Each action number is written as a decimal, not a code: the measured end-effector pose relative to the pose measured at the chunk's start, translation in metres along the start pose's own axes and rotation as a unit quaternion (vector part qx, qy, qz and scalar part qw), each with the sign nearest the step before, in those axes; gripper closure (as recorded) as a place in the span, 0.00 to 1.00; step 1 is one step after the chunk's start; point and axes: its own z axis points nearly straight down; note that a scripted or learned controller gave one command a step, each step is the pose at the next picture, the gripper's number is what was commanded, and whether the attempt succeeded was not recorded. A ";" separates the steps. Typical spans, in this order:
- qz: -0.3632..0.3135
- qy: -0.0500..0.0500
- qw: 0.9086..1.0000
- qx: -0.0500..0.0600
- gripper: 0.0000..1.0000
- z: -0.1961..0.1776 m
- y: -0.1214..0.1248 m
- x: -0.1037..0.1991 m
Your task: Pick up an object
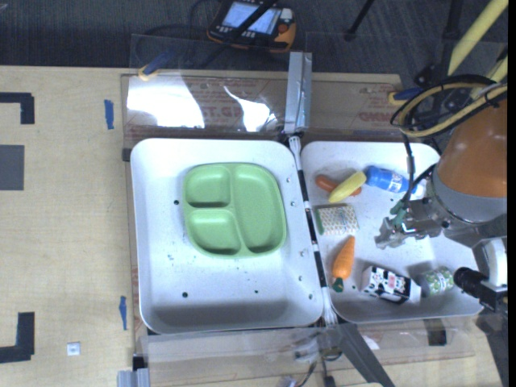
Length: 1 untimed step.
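No legible writing on the black-and-white patterned carton (pixel 389 285) at lower right. Metal two-finger gripper (pixel 395 228) hovers over open floor of the right white bin (pixel 367 305); finger spread cannot be told.

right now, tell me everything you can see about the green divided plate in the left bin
The pale green divided plate looks like matte plastic, roughly square with rounded corners and a raised rim. Ridges split it into three compartments: two smaller ones on the left and one larger on the right. It lies flat, right way up, near the middle of the left white bin, turned slightly askew to the bin's walls. It holds nothing, and nothing but the bin floor touches it.
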 end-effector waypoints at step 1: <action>-0.117 -0.001 0.993 -0.001 1.00 -0.135 0.023 -0.078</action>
